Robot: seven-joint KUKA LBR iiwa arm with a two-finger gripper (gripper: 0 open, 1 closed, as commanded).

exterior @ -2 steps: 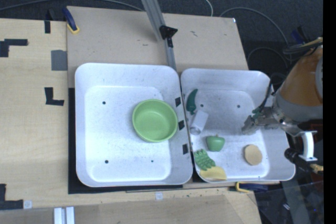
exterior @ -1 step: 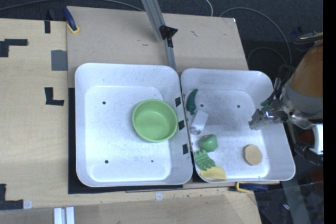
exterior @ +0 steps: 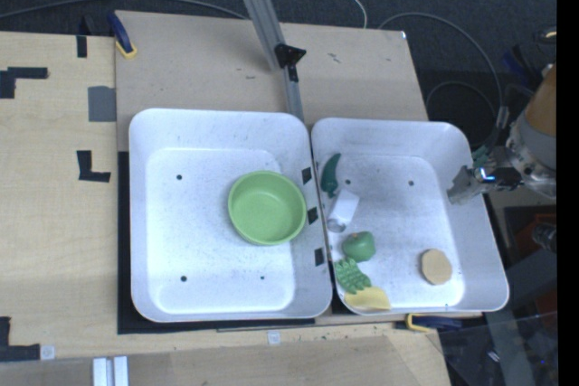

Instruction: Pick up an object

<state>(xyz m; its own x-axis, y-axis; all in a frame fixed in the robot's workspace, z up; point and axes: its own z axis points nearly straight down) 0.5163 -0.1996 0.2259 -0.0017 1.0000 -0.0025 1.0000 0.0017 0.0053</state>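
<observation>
The arm reaches in from the right, and my gripper [exterior: 467, 184] hangs over the right rim of the right bin [exterior: 398, 136]; nothing is visibly in it. Below and left of it lies a tan round disc [exterior: 436, 266]. Along this bin's left wall sit a dark green piece [exterior: 331, 174], a pale clear item [exterior: 342, 211], a green rounded object [exterior: 360, 245], a green ridged toy [exterior: 351, 276] and a yellow piece [exterior: 374, 298]. A light green bowl [exterior: 267, 208] stands upright in the left bin [exterior: 163, 140].
A grey pole [exterior: 258, 0] slants down from the top to the seam between the bins. Cables loop across the dark floor behind the bench. A blue and yellow clamp [exterior: 120, 33] grips the board's far left corner.
</observation>
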